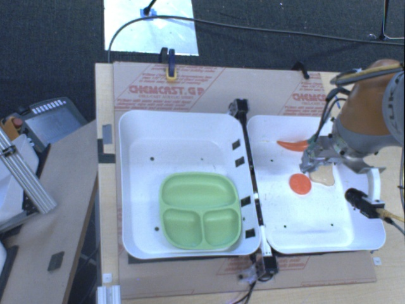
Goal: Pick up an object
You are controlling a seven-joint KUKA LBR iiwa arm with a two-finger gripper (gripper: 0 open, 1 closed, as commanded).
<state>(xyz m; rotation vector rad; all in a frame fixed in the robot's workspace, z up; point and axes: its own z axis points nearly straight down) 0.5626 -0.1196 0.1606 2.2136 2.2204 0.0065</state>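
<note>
Now the end effector [310, 162] is hovering low over the right bin [316, 233], just beside an orange disc [300, 184] and a beige piece [324, 177]; an orange carrot-shaped piece [290, 145] is lying just behind it.

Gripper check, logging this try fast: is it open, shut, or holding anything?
Gripper: cannot be told; it sits low in the right bin beside the orange disc.

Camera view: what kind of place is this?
Probably a robot grasping test cell, not a kitchen: two white bins taped to a bench, a grey arm over toy food, loose cabling behind.
</note>
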